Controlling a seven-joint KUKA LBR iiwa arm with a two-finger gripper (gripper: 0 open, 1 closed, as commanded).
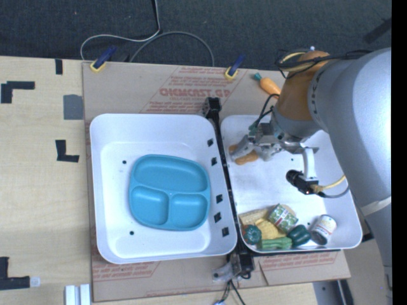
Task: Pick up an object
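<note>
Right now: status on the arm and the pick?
Gripper low in right bin, upper left, an orange-brown item at its tip; grasp unconfirmed. Other items piled along bin's near edge. Blue tray in left bin.

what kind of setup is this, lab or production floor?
Most likely a lab bench for robot grasping trials. Two white bins sit side by side on a cardboard sheet clamped to the bench, one holds a blue divided tray, the other a pile of small toy-like items, and loose cables trail behind.
</note>
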